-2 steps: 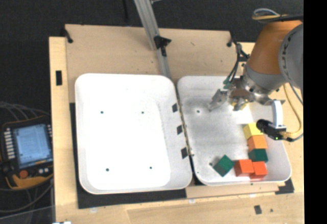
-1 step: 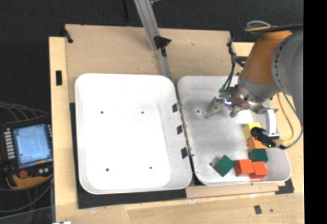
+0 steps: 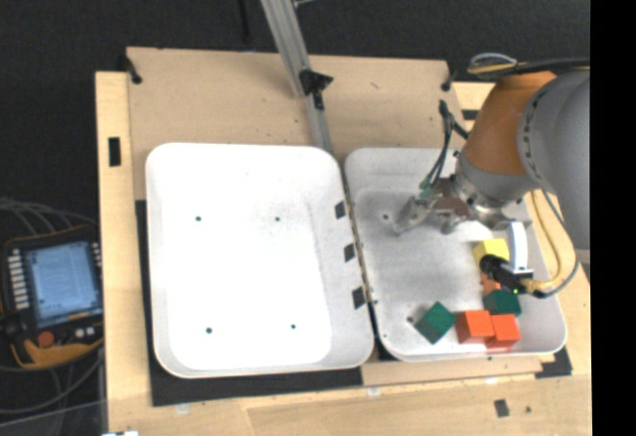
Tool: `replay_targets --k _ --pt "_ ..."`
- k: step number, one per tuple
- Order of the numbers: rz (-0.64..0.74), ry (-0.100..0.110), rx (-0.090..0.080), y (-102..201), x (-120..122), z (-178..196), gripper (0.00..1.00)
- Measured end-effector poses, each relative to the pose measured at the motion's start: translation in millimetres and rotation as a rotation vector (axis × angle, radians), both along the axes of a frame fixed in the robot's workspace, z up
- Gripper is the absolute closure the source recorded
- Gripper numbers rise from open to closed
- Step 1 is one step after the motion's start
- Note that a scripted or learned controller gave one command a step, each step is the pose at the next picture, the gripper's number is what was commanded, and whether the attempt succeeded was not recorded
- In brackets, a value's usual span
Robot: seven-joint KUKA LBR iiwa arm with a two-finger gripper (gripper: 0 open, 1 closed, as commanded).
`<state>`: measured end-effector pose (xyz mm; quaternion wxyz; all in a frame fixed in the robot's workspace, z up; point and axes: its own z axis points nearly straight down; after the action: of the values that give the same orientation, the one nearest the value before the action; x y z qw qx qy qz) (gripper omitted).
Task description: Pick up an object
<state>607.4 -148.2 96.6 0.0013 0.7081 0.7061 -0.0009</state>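
My gripper (image 3: 409,218) hangs low over the upper middle of the right bin (image 3: 397,171), on the grey arm with its orange band (image 3: 502,126) that reaches in from the right. Nothing shows beneath it but bare bin floor. A dark green block (image 3: 433,322) lies tilted near the bin's front edge, well below the gripper. Two orange blocks (image 3: 488,328) sit side by side to its right. A yellow piece (image 3: 489,251) and a small green block (image 3: 503,302) lie by the right wall, partly covered by the arm's cables.
The left bin (image 3: 169,255) is beside the right one, with a raised rim between them. A slanted metal pole (image 3: 283,22) rises from behind the bins. A handheld control pendant (image 3: 55,290) lies off the bench at the left.
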Motion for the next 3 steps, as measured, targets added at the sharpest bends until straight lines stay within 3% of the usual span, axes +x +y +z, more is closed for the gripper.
replay_targets --k 1,3 --pt "-0.005 -0.005 0.001 -1 1 13 1.00" --pt "0.006 -0.008 0.001 -1 8 135 1.00"
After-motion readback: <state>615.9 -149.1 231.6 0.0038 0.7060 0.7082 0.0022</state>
